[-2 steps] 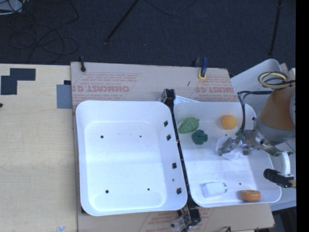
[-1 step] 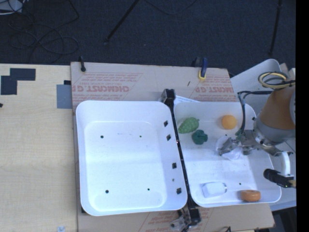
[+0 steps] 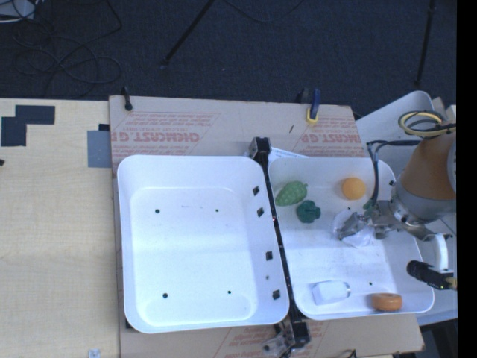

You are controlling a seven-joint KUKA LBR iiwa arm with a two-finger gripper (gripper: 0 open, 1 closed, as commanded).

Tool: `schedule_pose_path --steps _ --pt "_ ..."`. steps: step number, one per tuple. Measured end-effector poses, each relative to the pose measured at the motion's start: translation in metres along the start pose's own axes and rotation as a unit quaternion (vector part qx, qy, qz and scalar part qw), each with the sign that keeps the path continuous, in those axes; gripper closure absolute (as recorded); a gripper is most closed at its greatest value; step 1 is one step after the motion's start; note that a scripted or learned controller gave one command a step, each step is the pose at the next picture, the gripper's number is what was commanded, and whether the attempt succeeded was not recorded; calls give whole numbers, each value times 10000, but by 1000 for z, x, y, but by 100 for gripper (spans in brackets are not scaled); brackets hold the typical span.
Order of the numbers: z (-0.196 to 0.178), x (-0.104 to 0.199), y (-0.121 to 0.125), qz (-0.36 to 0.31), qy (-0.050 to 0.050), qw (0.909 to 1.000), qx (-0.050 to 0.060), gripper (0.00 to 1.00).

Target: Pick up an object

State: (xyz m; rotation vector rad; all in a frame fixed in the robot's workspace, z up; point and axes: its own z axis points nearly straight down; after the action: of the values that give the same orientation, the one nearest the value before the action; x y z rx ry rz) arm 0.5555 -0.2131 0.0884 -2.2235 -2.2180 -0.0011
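Arm reaching into the right bin, gripper low among scattered small objects.

The gripper [image 3: 356, 226] sits over the middle of the right bin [image 3: 298, 293], coming in from the right under the arm's orange band [image 3: 431, 171]; whether its fingers are apart or together cannot be told, and nothing can be seen held between them. Just to its left lies a dark green object [image 3: 308, 212], with a lighter green leafy object [image 3: 291, 193] touching or nearly touching it on the far-left side. An orange ball [image 3: 353, 188] rests near the far wall, just beyond the gripper. At the near edge lie a white block [image 3: 330, 291] and, to its right, a flat orange piece [image 3: 386, 301]. The left bin [image 3: 134, 200] stands alongside, the two bins meeting at a black divider [image 3: 270, 230].
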Motion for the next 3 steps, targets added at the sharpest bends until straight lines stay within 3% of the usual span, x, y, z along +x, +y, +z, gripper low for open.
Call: schedule_pose_path --steps 3 --pt "0 0 0 0 0 10000 0 0"
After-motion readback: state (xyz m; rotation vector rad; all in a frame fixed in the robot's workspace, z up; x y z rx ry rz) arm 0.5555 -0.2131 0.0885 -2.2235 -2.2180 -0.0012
